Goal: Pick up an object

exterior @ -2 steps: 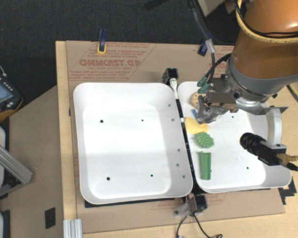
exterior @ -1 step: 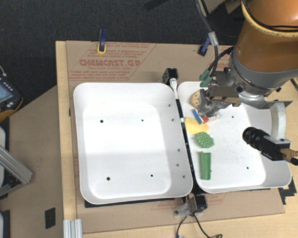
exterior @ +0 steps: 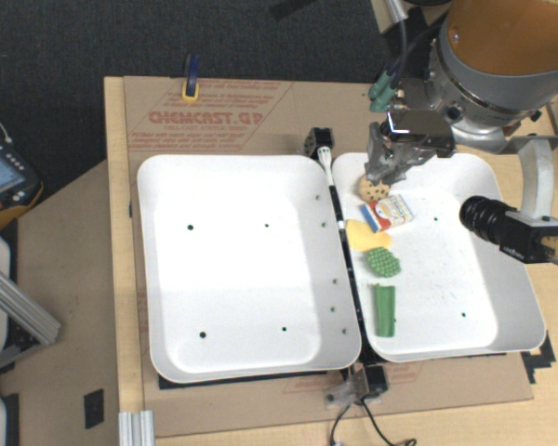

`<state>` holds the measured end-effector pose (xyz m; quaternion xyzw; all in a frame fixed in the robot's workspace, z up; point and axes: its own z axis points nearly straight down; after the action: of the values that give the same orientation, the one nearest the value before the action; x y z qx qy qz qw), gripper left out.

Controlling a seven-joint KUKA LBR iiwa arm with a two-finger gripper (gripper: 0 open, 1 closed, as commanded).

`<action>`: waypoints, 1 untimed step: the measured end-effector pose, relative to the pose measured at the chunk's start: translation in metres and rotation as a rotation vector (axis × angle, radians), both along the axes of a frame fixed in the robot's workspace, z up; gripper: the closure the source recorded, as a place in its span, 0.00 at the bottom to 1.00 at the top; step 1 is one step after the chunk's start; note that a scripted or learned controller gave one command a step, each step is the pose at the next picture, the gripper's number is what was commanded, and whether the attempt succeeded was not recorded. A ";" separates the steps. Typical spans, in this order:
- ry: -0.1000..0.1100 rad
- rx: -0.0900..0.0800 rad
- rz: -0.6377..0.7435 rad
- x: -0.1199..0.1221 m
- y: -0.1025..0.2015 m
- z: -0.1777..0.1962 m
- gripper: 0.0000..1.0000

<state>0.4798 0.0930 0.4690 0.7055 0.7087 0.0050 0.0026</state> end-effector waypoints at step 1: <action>0.023 -0.006 -0.009 -0.002 -0.027 -0.112 1.00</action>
<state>0.4783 0.0661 0.3569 0.7087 0.7055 -0.0052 -0.0033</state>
